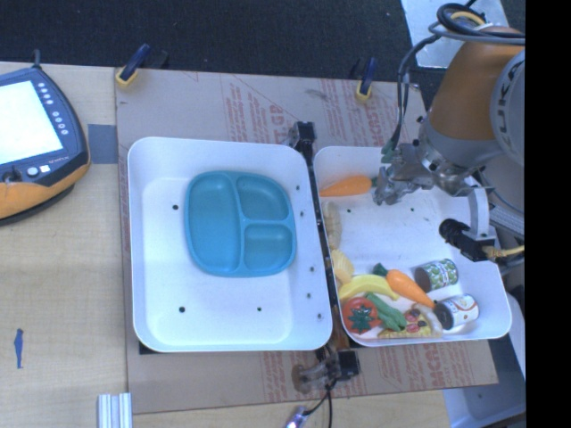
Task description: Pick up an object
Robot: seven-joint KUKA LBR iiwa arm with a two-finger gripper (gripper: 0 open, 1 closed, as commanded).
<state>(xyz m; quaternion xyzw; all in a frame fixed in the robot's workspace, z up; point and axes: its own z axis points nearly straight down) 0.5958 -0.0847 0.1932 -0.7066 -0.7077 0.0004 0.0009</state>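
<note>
A pale wooden counter (pixel 62 275) under a sheet of printed cardboard carries two shallow white bins side by side, with dark floor beyond the far edge and a teach pendant (pixel 31 145) at the far left. The left bin (pixel 152 319) holds a blue divided plate (pixel 239 223). The right bin (pixel 500 315) holds the toys: a loose orange carrot (pixel 345 185) at its far left corner, and a heap at the near end with a banana (pixel 364 285), a second carrot (pixel 409 287), green pieces, a tomato-like red piece (pixel 360 314) and two small cans (pixel 437 275).

The tool (pixel 389 188) hangs low over the far part of the right bin, just right of the loose carrot, and may be touching its tip; whether its fingers are spread or pressed together I cannot tell, and nothing is visibly between them.

That carrot looks the likeliest target. It is probably hollow plastic: light, stiff, not fragile, with a smooth skin that would slip. Being tapered and round, it may roll or squirt out of a pinch near the tip. The better hold is across its thick middle, fingers set square to its long axis. It lies close to the bin wall, which leaves little room on the far side.
</note>
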